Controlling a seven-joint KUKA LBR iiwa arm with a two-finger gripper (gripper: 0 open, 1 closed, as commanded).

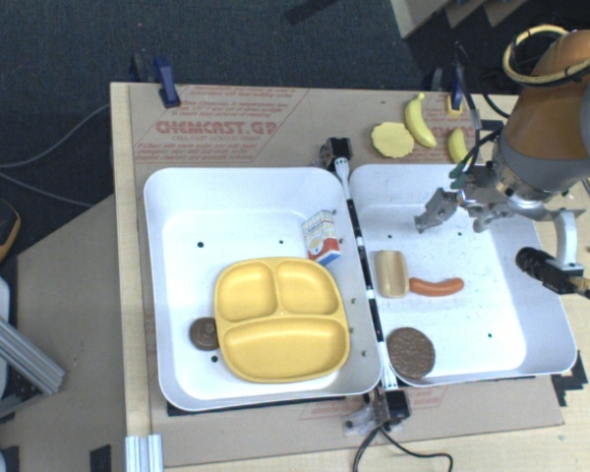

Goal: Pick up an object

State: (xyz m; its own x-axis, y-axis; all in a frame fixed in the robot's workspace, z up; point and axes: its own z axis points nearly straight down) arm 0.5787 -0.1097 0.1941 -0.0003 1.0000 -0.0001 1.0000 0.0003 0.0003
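Gripper spread wide, grasping nothing, hanging above right bin back half. Sausage below, slightly toward camera; bread slice left of sausage, cookie farther forward. Risk: sausage likely rolls from fingers; descent aimed short closes on bare floor.

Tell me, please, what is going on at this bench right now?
The arm's gripper hangs open over the upper part of the right bin, holding nothing. Below it lie a hot dog sausage, a bun and a brown cookie. The left bin holds a yellow divided plate.
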